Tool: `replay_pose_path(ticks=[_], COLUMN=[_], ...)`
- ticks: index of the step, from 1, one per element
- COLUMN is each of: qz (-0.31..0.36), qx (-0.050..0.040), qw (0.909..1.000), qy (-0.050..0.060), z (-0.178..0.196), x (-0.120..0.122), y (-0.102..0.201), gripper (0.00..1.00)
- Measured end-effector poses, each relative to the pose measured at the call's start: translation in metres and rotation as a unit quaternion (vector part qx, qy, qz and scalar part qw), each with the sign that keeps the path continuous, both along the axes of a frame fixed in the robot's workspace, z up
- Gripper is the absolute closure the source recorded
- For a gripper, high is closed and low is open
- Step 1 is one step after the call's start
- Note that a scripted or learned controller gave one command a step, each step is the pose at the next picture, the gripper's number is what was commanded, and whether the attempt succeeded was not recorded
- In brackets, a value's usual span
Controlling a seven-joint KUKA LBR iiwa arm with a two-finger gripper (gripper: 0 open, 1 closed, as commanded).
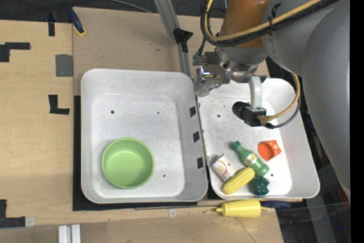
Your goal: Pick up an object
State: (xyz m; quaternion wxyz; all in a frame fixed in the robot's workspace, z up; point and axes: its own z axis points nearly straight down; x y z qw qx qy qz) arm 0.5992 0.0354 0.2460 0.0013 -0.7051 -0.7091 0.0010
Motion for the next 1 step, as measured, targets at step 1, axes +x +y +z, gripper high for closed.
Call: replay_pose_path(ticks=[1], qz=[0.000], qx=[-0.0002], qw=[1.0000], qy=[-0.001], z=[-0.0159], x=[0.0184], y=[0.0534], gripper=[1.00])
